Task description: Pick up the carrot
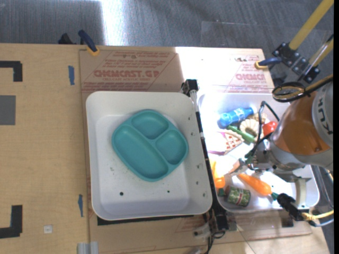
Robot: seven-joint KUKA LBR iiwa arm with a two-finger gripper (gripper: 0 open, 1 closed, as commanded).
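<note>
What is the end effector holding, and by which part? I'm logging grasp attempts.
It cannot be told. The end effector is low in the right bin, just above the carrot, but no object shows between its tips.

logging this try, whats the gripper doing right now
gripper: low in the right bin, just above the carrot; cannot tell whether it is open or closed, and no carrot shows held in it.

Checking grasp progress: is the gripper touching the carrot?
Cannot tell. In the camera view the gripper sits right over the carrot, hiding any contact or gap.
</note>
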